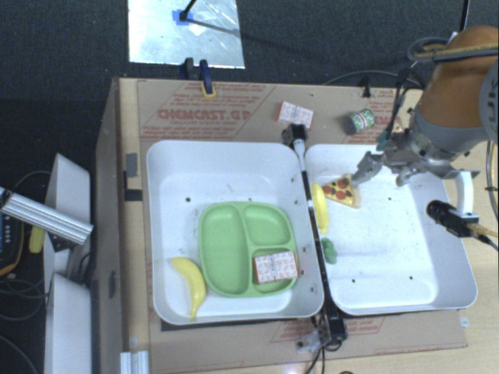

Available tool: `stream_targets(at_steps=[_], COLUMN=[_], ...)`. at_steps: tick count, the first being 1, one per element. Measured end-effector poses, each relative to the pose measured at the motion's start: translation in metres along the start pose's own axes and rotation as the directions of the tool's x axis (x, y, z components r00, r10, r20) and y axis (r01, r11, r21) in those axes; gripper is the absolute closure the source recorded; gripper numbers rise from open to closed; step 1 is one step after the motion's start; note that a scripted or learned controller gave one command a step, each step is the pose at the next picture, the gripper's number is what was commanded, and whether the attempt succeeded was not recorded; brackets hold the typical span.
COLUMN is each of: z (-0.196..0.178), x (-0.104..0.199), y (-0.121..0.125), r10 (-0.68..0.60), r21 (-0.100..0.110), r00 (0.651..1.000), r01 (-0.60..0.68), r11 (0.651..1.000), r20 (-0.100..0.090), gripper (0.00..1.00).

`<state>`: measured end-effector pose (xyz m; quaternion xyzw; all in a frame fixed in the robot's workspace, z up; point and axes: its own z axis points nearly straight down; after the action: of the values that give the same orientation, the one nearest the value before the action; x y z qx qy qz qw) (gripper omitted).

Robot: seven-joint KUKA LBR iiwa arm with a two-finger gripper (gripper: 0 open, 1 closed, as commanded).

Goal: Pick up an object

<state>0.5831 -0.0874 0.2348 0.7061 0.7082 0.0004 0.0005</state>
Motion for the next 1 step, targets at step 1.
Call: stream_targets(at_steps=[1], z=[0.0855], x=[-0.0281], y=[-0.0038], r10=[0.002], r21=[0.002], r00=[1.000], r01=[-0.002], r11=[1.000], r20=[0.000], gripper=[0.00])
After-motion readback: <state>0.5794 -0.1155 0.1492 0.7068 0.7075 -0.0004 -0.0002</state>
